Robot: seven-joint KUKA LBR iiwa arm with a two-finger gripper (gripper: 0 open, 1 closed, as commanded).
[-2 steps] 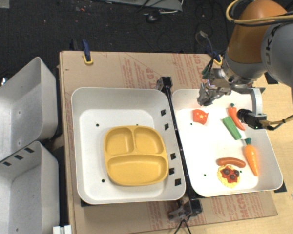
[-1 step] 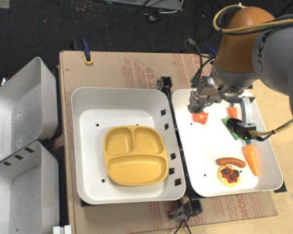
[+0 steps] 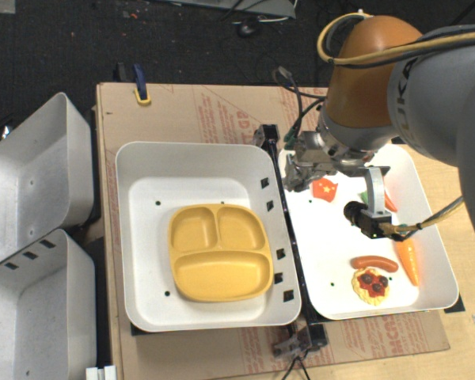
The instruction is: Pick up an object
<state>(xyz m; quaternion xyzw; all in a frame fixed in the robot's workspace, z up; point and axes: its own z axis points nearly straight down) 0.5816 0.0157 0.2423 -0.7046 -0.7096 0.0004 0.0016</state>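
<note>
The grey arm's orange-banded wrist [image 3: 372, 70] rises closest to the lens, hanging over the right bin [image 3: 439, 287] on the counter. Below it the claw [image 3: 313, 169] sits low at that bin's upper left corner, just beside a small red toy piece [image 3: 325, 189]; whether it is apart or together I cannot tell, since the wrist covers it. Nothing is visibly held. The candidate objects all lie in the right bin: the red piece, a toy sausage [image 3: 374, 264], a small toy pizza [image 3: 370, 284] and a toy carrot [image 3: 408, 261] near the right wall. They look like light, stiff plastic play food, probably smooth and apt to slip. The red piece is nearest; pinching across its narrow sides seems the best hold. The left bin [image 3: 134, 212] carries a yellow divided plate [image 3: 219, 252]
</note>
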